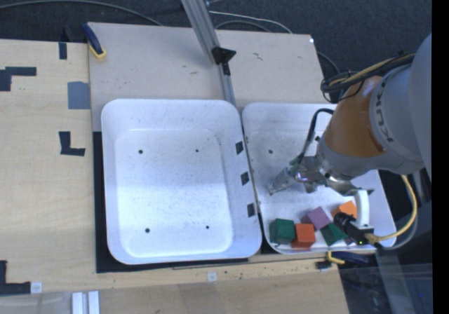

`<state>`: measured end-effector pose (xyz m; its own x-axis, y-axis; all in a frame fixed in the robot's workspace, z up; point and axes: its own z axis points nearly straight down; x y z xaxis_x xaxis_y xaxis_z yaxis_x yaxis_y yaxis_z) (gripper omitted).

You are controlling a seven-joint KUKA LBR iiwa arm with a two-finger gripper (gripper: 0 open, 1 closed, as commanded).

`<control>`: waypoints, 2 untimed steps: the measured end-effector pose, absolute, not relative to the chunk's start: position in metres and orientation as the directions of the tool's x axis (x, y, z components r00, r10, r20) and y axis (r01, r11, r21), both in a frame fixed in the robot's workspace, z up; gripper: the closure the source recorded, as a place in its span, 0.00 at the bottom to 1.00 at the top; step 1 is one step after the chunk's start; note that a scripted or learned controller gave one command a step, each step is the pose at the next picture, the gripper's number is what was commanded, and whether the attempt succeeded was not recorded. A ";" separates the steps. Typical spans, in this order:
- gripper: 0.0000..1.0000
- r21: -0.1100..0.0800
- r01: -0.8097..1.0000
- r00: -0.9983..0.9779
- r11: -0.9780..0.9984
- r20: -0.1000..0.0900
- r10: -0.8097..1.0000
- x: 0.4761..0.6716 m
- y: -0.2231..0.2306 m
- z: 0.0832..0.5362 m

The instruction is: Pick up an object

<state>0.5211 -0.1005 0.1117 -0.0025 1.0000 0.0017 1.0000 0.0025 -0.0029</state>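
Two shallow white plastic bins sit side by side on the bench. The left white bin (175, 179) has rounded corners and a speckled floor with four small dark dots. The right white bin (277, 134) holds all the loose objects, gathered along its near edge.

The grey arm with its orange band (354, 127) enters over the right bin's far right corner and bends down toward the bin's middle. The two-finger gripper (284, 181) hangs low over the middle of the right bin's floor, its metallic fingers pointing toward the wall shared with the left bin. Whether those fingers are spread or closed cannot be told, and no object is visible between them.

The candidate objects are small solid blocks. A dark green cube-like block (282, 230) lies nearest the near left corner of the right bin. Just beside it on the right sits an orange-red block (304, 235). A pale purple block (319, 218) lies behind and to the right of that one. A second green block (332, 234) and a small orange block (347, 209) lie further toward the near right corner, partly hidden by the black cabling on the arm. All lie apart from the gripper.
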 end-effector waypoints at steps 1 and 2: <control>0.00 0.006 1.000 0.001 -0.001 -0.003 1.000 0.507 -0.141 0.215; 0.00 -0.001 1.000 -0.003 0.003 0.000 1.000 0.553 -0.138 0.189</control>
